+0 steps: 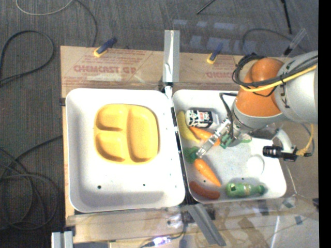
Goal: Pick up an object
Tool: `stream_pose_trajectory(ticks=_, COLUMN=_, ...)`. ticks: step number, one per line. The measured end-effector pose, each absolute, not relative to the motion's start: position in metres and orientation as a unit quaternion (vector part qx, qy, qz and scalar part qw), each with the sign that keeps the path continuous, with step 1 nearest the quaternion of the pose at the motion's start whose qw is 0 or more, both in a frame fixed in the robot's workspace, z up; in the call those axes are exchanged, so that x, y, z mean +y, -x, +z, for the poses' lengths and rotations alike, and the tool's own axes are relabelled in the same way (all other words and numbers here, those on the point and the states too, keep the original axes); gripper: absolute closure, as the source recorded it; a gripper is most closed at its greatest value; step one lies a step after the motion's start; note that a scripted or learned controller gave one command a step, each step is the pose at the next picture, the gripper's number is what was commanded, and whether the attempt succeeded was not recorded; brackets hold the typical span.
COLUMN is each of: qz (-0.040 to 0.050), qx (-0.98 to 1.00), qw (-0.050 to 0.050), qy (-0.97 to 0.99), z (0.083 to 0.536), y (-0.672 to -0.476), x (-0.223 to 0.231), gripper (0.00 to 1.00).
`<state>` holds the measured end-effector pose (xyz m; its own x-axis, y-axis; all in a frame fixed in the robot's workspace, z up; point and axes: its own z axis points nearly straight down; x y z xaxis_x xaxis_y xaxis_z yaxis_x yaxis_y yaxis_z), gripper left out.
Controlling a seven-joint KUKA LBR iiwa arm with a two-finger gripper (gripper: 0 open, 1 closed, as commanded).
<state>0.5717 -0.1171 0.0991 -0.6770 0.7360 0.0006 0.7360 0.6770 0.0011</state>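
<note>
Two shallow white bins sit side by side. The left bin point(77, 190) holds one yellow plastic divided tray point(126, 133). The right bin point(274, 182) holds one black-and-white can point(199, 118), one yellow banana point(182, 130), two orange carrots point(207, 172), one red sausage point(204, 191) and one green bottle point(244, 190). The gripper point(212, 141) hangs above the can-side carrot point(199, 134); I cannot tell its grip.

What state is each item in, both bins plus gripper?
yellow tray: upright, flat in left bin
can: on its side
banana: lying by the divider
carrot: lying flat
green bottle: on its side
sausage: lying flat
gripper: low over right bin
</note>
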Motion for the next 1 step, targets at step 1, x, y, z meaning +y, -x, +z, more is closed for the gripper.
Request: stream_pose_trajectory(ticks=1, qz=-0.0015, qx=-0.915, qw=0.002, qy=0.403, z=0.1061, y=-0.5719, x=-0.1169, gripper=1.0)
